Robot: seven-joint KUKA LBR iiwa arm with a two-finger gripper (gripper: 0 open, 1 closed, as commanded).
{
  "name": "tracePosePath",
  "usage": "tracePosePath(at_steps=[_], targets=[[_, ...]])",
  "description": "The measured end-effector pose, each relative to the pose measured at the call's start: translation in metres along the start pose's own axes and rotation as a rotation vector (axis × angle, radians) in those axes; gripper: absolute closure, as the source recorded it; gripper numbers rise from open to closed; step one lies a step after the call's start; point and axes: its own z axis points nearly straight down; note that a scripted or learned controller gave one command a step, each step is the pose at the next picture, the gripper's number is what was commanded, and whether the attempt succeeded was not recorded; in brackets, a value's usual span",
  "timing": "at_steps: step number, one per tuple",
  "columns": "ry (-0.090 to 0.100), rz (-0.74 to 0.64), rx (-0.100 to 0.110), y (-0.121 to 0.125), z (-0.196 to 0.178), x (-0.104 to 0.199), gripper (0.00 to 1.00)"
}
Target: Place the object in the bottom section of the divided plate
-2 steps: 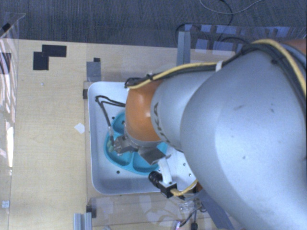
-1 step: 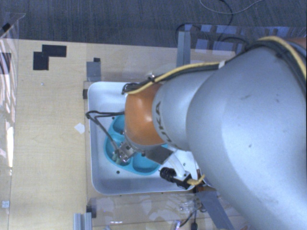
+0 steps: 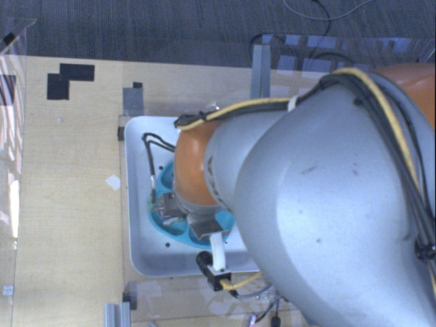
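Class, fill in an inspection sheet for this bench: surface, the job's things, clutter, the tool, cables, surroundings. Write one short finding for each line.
Surface: light wooden bench with black markers.
Job's things: blue divided plate in white bin, mostly hidden by the arm; object not identifiable.
Clutter: small white scrap on bench.
Tool: over the plate, state cannot be told.
Cables: yellow-and-black bundle along arm; loose white cable on floor.
Surroundings: dark carpet.

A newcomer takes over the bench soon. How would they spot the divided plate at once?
Find the white bin on the wooden bench, left of the grey arm. The plate lies inside it, under the arm's orange band. It is the one turquoise thing there.
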Motion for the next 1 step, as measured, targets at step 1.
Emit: tracePosePath(at_steps=[1], targets=[[0.001,-0.004,-0.003,0.002,-0.0108,0.0005,1.0]])
